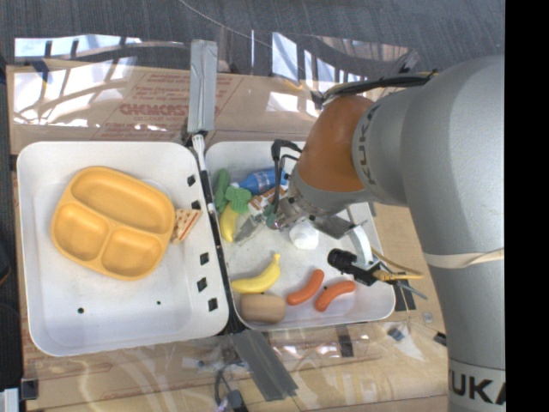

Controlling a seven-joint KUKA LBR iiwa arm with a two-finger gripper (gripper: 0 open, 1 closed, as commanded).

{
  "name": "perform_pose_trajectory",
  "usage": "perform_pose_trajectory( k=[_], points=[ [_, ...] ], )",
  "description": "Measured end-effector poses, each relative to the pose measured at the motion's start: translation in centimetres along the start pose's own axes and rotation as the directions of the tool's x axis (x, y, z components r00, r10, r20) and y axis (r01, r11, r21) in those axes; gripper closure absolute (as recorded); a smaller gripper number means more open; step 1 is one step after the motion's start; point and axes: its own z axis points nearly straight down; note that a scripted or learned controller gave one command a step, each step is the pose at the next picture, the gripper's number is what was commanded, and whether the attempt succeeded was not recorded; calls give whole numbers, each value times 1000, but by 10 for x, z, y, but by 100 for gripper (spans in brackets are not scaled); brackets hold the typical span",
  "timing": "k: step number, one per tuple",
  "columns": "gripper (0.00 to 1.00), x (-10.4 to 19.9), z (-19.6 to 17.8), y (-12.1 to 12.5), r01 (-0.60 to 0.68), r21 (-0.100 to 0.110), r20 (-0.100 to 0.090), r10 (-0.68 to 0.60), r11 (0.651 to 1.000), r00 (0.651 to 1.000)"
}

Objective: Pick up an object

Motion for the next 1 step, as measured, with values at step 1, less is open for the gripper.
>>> perform_pose_trajectory(
  k=[1],
  points=[
    [0, -21, 1, 42, -93, 6, -1, 93, 996, 996]
  ],
)
